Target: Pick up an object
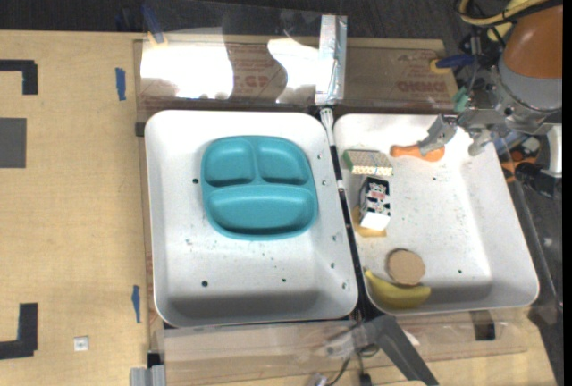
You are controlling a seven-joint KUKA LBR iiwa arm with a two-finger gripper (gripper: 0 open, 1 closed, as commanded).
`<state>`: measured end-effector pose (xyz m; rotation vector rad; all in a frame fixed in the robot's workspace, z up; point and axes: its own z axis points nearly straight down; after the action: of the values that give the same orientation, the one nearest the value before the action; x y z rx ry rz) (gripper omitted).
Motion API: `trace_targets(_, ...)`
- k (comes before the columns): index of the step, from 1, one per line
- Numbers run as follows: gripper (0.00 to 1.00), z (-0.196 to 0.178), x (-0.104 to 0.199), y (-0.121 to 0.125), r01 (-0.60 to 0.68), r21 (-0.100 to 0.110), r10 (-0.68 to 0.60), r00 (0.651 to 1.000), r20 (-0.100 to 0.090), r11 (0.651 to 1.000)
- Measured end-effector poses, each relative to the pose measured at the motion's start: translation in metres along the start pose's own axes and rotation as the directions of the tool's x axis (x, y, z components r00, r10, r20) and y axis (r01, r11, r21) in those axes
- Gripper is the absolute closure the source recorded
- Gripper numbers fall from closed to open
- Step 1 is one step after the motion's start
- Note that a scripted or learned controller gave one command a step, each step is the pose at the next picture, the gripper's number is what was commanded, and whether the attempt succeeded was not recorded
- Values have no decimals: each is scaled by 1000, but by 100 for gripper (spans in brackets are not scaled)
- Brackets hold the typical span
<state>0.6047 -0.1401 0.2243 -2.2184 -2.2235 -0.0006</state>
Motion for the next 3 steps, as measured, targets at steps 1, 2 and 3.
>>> trace_targets(1, 0, 135, -15, 32, -60, -10, 60, 998, 2, 998)
trace_targets(2, 0, 115, -49, 63, 155, -4, -155, 988, 3, 988)
trace_targets(3, 0, 138, -49, 41, 265, -2, -265, 964, 1, 964)
